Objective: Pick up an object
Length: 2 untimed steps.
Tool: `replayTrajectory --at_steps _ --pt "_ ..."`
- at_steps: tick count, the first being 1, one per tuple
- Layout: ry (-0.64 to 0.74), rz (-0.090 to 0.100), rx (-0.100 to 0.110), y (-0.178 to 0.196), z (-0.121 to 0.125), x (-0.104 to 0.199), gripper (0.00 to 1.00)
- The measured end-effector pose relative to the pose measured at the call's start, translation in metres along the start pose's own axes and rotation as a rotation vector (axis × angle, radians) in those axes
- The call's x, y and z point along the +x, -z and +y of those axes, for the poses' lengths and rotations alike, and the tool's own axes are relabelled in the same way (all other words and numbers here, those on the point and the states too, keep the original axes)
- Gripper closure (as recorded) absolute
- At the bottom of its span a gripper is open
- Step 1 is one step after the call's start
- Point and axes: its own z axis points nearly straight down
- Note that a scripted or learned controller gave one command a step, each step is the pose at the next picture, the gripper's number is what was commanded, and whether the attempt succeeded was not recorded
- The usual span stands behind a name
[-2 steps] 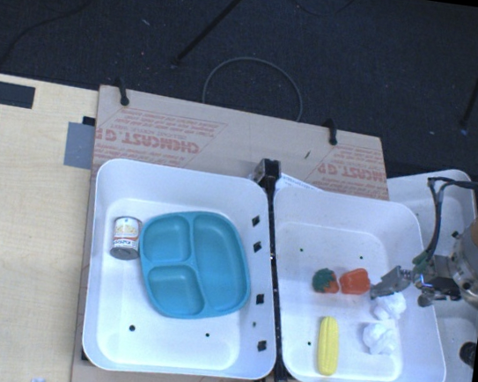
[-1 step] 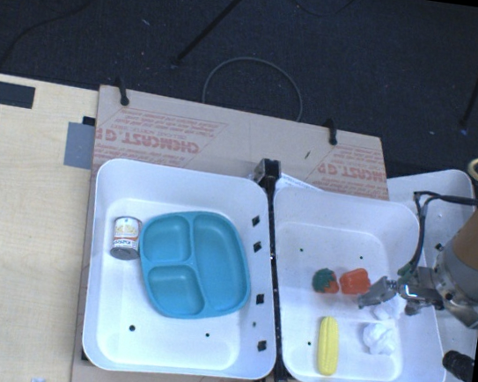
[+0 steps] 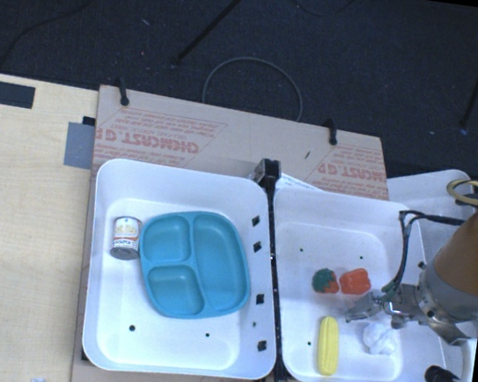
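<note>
In the right bin [image 3: 323, 221] lie a green and red toy [image 3: 325, 281], an orange toy [image 3: 355, 281], a yellow corn cob [image 3: 328, 345] and a white crumpled lump [image 3: 380, 339]. My gripper [image 3: 365, 310] reaches in from the right and hangs low over the bin. It is just below the orange toy, above and to the right of the corn cob, and right next to the white lump. Nothing shows in its grasp.
The left bin [image 3: 124, 186] holds a blue divided plate [image 3: 193, 263] and a small can [image 3: 126, 237] to its left. A black divider [image 3: 263, 278] runs between the bins. The arm's body [image 3: 463, 272] covers the right bin's right rim.
</note>
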Motion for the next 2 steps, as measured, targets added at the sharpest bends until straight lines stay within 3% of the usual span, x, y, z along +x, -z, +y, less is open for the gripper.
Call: replayTrajectory --at_steps 1,2 --pt "0.000 -0.002 -0.004 -0.040 0.000 0.001 0.00" --pt "-0.004 -0.001 -0.006 -0.027 0.001 0.000 1.00"
